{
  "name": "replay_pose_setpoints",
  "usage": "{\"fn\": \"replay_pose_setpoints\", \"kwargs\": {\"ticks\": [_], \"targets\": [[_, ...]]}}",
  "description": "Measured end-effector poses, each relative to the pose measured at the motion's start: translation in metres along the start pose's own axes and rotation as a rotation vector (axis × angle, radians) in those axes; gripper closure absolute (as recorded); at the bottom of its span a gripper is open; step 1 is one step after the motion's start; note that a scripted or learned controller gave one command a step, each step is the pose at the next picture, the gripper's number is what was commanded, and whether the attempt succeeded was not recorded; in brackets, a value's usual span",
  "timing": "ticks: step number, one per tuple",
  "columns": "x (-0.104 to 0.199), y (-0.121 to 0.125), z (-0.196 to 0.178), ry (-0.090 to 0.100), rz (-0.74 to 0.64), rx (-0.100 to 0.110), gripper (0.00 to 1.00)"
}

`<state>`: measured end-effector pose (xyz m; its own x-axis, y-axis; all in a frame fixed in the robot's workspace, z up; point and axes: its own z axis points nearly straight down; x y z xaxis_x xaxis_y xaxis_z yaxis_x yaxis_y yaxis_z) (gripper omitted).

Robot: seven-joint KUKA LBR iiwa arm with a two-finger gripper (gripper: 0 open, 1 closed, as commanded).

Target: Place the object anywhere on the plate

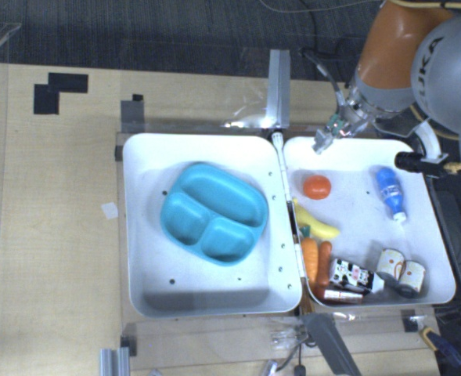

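Observation:
A blue plate [212, 212] with three compartments lies in the left bin [144, 288]. The right bin [441, 280] holds an orange-red tomato-like ball [317, 187], a blue bottle [390, 193], a yellow banana [316, 225], two carrots [316, 258], a black and white box [349, 275] and a small grey and tan object [400, 269]. My gripper [324, 141] hangs over the right bin's far left corner, above and behind the tomato. Nothing shows between its fingers.
A grey divider rail [283, 202] runs between the two bins, with a metal post [279, 84] behind it. A black cable [308, 6] loops across the dark floor at the back. The arm's orange band [390, 45] fills the upper right.

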<state>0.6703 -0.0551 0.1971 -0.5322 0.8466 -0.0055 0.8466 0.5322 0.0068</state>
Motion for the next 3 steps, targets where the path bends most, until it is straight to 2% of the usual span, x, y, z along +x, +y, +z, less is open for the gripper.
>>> {"fn": "replay_pose_setpoints", "kwargs": {"ticks": [1, 2, 3], "targets": [[0.061, -0.082, 0.01, 0.002, -0.169, 0.001, 1.0], [0.135, -0.09, -0.005, 0.003, -0.217, 0.001, 1.0], [0.144, -0.018, 0.011, 0.003, -0.54, -0.001, 1.0]]}}
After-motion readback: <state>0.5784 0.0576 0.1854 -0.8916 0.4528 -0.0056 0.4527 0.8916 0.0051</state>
